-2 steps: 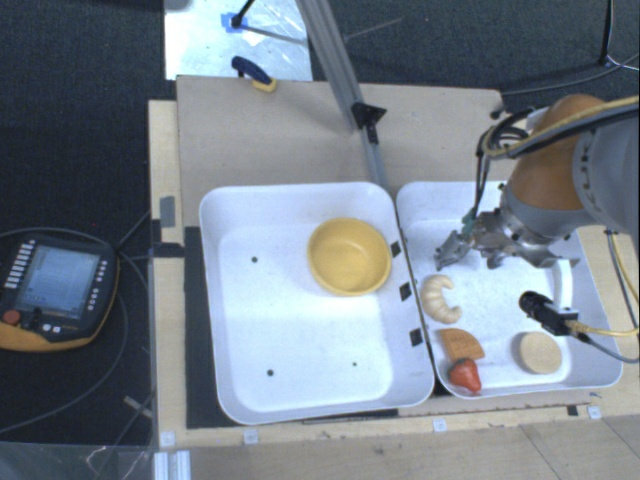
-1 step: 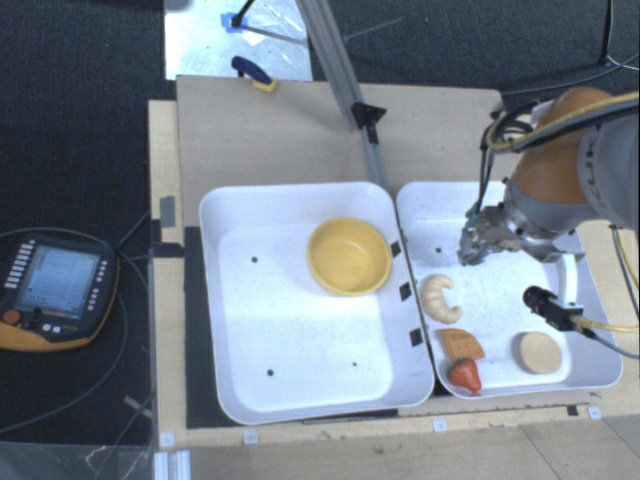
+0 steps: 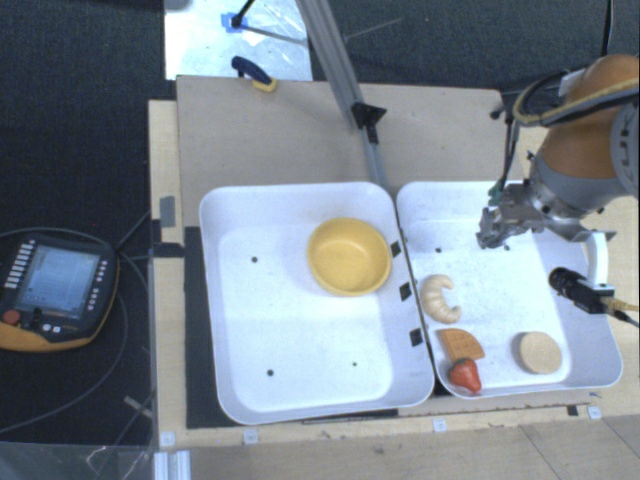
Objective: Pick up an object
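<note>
The right bin holds a pale croissant, an orange cracker-like piece, a red strawberry and a round tan biscuit. In the left bin sits a yellow bowl. My gripper hangs over the upper part of the right bin, above and to the right of the croissant, well apart from every object. Nothing shows between its fingers.
A grey pole slants down from the top to the gap between the bins. A teach pendant lies on the floor at far left. A black cylinder juts over the right bin's right side.
</note>
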Available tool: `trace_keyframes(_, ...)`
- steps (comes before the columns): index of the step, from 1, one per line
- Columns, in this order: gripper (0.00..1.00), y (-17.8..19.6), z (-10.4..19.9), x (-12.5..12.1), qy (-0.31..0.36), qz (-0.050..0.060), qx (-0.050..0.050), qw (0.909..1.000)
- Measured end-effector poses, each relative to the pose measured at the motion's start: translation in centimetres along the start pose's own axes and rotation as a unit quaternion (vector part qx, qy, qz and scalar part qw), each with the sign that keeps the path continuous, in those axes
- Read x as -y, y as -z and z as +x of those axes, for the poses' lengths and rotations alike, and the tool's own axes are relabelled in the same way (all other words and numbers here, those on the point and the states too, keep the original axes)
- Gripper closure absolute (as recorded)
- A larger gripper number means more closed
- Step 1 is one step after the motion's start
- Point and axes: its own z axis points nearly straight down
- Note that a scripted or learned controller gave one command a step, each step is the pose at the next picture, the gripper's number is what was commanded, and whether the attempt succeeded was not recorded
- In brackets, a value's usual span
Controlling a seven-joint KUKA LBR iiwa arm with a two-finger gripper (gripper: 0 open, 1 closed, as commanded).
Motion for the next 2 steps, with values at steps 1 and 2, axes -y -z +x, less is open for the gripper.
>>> trace_keyframes(1, 1.00, 3.0, 0.0, -0.1, 0.000, 0.001, 0.000, 1.0000)
trace_keyframes(2, 1.00, 2.9, 5.7, -2.0, 0.003, 0.002, -0.001, 1.0000)
